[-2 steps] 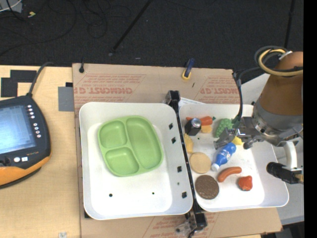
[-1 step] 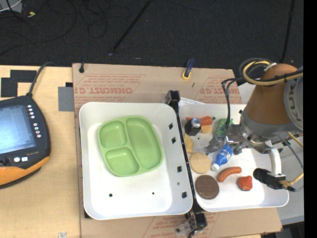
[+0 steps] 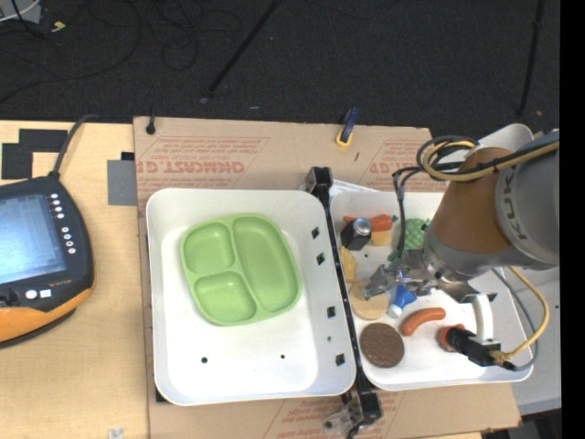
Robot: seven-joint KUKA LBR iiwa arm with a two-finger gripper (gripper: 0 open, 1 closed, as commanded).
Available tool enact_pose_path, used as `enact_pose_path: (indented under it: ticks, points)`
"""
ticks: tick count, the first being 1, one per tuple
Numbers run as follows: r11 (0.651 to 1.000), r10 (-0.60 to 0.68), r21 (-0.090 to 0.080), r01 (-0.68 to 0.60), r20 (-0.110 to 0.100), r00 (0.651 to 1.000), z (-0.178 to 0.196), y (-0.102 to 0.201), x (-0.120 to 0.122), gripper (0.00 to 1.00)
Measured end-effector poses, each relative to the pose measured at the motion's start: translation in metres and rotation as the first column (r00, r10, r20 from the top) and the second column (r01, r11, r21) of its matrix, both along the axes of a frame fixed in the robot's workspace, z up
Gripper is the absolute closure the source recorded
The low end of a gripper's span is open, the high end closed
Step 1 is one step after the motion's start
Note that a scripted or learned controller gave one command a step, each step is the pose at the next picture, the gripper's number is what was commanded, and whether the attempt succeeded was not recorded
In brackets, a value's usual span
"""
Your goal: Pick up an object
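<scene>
Two bins (image 3: 164, 245) sit together; at 3 o'clock the jaws hover over a blue object (image 3: 400, 298), their state impossible to tell, a red sausage (image 3: 422, 319) at 5 o'clock.

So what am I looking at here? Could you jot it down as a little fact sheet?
Left bin: a green divided tray
Right bin: small items, among them a brown disc, a red sausage-shaped piece, a small can, a blue piece
Arm: reaches in from the right, over the right bin
Pincer: low among the small items, by the blue piece
Held object: cannot tell
Far left: a screen pendant
</scene>
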State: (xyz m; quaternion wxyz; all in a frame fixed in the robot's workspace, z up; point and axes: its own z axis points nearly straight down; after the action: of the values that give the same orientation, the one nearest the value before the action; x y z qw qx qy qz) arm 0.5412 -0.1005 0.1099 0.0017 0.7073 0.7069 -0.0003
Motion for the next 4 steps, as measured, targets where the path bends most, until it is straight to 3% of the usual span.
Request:
enact_pose_path:
  ticks: [1, 2, 3, 4]
  points:
    - [1.000, -0.002, -0.001, 0.002, 0.018, 1.000, 0.000, -0.002, 0.006, 0.00]
    - [1.000, -0.011, -0.004, 0.011, 0.023, 1.000, 0.010, -0.005, 0.007, 1.00]
    - [1.000, 0.001, 0.003, -0.001, -0.001, 1.000, 0.066, 0.000, 0.015, 1.00]
    - [1.000, 0.001, 0.003, -0.001, -0.001, 1.000, 0.118, 0.000, 0.015, 1.00]
